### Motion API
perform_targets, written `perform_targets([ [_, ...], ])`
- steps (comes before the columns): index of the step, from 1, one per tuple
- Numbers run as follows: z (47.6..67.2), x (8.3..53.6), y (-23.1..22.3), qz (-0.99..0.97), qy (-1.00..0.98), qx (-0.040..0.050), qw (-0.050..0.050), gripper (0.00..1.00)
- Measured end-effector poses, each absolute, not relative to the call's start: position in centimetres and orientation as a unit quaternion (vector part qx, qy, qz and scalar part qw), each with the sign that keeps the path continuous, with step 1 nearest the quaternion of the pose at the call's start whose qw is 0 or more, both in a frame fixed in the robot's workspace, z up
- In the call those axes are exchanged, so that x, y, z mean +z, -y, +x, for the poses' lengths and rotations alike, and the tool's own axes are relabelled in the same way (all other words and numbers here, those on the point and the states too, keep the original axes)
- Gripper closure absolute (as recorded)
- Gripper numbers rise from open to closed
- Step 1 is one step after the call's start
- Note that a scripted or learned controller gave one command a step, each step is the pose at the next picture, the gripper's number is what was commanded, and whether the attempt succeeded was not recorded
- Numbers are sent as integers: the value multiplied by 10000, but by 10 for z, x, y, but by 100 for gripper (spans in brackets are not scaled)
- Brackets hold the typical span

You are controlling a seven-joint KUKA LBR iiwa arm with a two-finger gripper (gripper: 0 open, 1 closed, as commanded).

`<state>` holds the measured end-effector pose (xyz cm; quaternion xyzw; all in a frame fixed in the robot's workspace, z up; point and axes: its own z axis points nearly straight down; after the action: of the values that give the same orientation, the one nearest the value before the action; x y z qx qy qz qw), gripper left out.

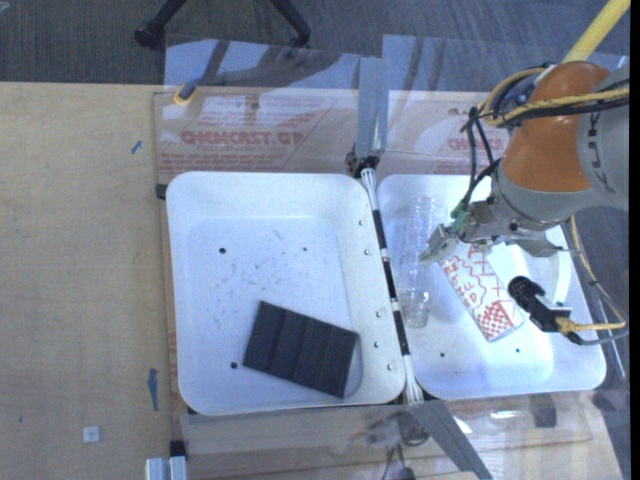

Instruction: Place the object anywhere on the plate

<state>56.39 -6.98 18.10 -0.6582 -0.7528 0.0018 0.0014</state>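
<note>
A dark grey ridged rectangular plate (300, 349) lies flat in the left bin (200, 218), toward its front. In the right bin (580, 363) a clear plastic glass (412, 260) lies along the left wall, its foot near the front. Beside it lies a red and white patterned carton (483, 290). My gripper (441, 247) hangs low over the right bin, between the clear glass and the carton, with its tip at the carton's upper left corner. I see nothing held in it.
The divider between the two bins (388, 268) runs just left of the clear glass. A taped clear sheet with red lettering (250, 133) lies behind the left bin. Wooden bench surface (80, 268) extends to the left.
</note>
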Motion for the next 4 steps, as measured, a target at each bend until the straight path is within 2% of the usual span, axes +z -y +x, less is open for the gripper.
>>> perform_targets([
  [1, 556, 208, -10, -5810, 8139, 12, 4, 100],
  [2, 522, 221, -87, -5199, 8542, 27, 28, 100],
  [3, 508, 240, -154, -4553, 8904, 11, 2, 100],
  [4, 552, 279, -114, -3109, 9504, 3, -9, 100],
])
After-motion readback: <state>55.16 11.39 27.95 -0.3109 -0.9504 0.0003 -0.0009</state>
